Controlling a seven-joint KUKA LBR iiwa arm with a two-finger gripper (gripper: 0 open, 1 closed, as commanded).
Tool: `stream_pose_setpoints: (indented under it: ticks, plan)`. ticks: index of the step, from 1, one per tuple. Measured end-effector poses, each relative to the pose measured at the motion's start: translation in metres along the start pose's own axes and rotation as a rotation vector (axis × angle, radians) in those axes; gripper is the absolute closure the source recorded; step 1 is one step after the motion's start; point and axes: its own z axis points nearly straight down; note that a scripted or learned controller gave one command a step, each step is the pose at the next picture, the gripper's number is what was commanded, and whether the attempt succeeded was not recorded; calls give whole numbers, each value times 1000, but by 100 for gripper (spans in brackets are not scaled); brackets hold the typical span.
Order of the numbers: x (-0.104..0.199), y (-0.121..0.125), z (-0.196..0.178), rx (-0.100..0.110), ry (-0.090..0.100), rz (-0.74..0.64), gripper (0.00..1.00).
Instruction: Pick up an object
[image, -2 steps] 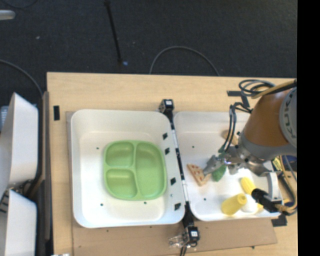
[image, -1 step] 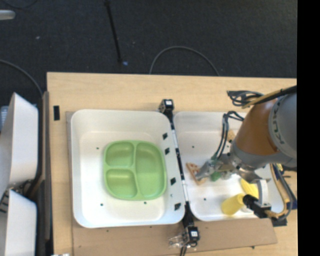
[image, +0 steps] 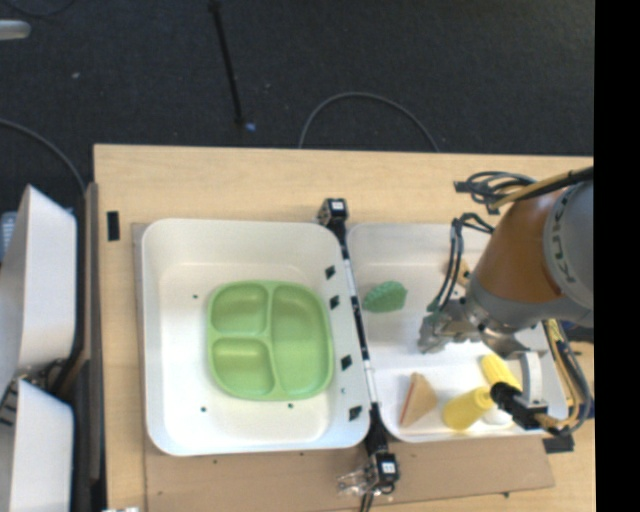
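From the camera above, we see a light wooden surface (image: 240, 180) carrying two shallow white bins side by side. The left bin (image: 170, 260) holds a green divided plate (image: 270, 340) with three compartments, lying flat near the bin's middle. The right bin (image: 400, 245) holds several small things: a green lumpy piece (image: 385, 296) near its left wall, a tan wedge (image: 419, 399) toward its near edge, and a yellow object (image: 472, 405) just beside the wedge on its right, with another yellow piece (image: 497, 371) a little above it.

The arm (image: 525, 255) reaches in from the right, its orange band broad above the wrist, and hangs over the right bin. We find the tool (image: 438, 333) at the arm's lower left end, above the bin floor, between the green lumpy piece and the tan wedge, apart from both. It is dark and small here, so we cannot tell whether it is apart or together, and we see nothing clearly gripped in it. Black cables (image: 490, 185) loop behind the arm at the bin's far right corner.
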Motion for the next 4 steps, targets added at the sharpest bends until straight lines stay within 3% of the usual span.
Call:
stream_pose_setpoints:
  ticks: [3,4]
  plan:
    - [8,13,-140,5,-2,-11,100]
    - [68,22,-144,11,1,-15,100]
